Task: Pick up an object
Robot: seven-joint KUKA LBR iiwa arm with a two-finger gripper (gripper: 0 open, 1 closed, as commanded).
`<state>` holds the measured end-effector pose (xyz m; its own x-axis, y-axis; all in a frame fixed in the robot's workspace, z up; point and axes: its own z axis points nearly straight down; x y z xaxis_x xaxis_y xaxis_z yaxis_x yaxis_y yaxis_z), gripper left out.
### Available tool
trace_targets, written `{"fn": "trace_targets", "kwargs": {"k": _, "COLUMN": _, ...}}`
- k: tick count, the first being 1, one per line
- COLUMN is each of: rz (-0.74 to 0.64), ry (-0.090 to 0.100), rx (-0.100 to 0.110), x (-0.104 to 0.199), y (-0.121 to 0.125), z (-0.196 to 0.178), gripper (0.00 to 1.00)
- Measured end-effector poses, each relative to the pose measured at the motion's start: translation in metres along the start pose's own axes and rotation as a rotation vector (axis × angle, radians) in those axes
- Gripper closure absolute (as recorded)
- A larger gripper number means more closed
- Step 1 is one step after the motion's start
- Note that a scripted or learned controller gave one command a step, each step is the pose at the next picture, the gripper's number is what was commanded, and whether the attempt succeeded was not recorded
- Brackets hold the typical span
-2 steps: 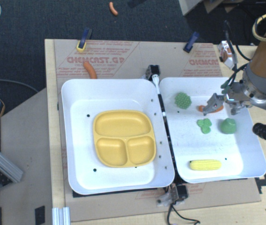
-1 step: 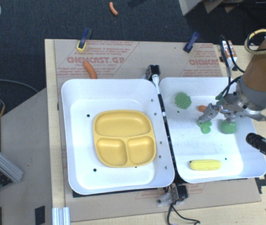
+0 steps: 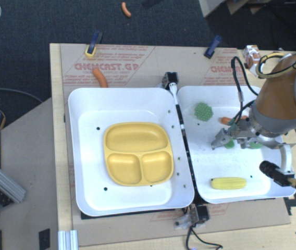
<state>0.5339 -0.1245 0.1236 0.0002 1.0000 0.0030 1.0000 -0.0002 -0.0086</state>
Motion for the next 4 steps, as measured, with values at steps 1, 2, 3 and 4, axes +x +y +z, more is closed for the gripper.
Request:
{"fn": "trace_targets", "kwargs": {"k": 1, "rz": 0.001, "ry": -0.001, "rx": -0.003, "x": 0.001, "y": -0.001, "z": 0.042, "gripper": 0.0}}
{"fn": "trace_targets", "kwargs": {"k": 2, "rz": 0.002, "ry": -0.003, "rx": -0.01, "x": 0.0, "y": 0.001, "z": 0.029, "gripper": 1.0}}
{"fn": "trace_targets", "kwargs": {"k": 3, "rz": -0.002, "ry": -0.005, "rx": -0.016, "x": 0.004, "y": 0.004, "z": -0.035, "gripper": 1.0}}
{"fn": "trace_targets", "kwargs": {"k": 4, "rz": -0.001, "ry": -0.005, "rx": -0.015, "x": 0.005, "y": -0.001, "z": -0.08, "gripper": 1.0}}
